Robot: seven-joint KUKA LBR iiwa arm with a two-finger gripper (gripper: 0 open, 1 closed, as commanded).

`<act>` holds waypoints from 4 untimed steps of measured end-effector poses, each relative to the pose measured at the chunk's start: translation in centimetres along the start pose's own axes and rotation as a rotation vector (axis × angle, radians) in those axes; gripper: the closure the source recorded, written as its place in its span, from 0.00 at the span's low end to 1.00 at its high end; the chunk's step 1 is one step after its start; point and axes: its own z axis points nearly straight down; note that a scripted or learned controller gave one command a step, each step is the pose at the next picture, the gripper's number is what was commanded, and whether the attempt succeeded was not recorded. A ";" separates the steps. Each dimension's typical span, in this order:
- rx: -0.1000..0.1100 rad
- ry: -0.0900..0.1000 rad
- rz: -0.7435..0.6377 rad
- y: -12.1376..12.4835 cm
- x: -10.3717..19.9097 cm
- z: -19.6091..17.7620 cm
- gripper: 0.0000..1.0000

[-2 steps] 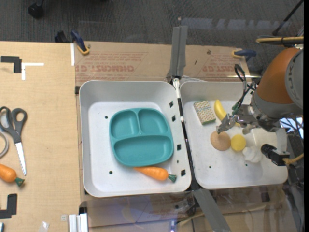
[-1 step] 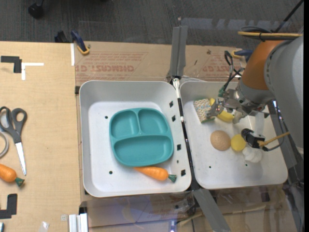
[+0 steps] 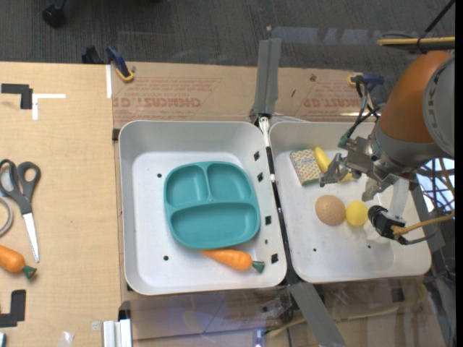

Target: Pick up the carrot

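Carrot (image 3: pixel 230 259) first: it lies at the near edge of the left bin (image 3: pixel 134 194), its length just beside the front rim of the teal divided plate (image 3: pixel 211 204), leafy end pointing toward the wall between the two bins. I see trouble there, since fingers coming down could land on the plate rim or get pinched against the bin wall and simply shove the carrot along. A second carrot (image 3: pixel 13 260) sits on the worktop (image 3: pixel 58 165) at far left near the scissors (image 3: pixel 22 194), and I could end up chasing the wrong one. My end effector (image 3: pixel 340 166) hangs over the right bin (image 3: pixel 405 262), well apart from either carrot; I cannot tell how wide it stands. Below it lie a tan ball (image 3: pixel 330 210) and a yellow ball (image 3: pixel 356 213), which a low sweep leftward could knock.
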 end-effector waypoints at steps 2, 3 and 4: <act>0.002 0.000 0.443 -3.0 -4.7 5.6 0.00; 0.002 0.000 0.443 -3.0 -4.7 5.6 0.00; 0.003 0.001 0.940 -2.5 -10.7 6.6 0.00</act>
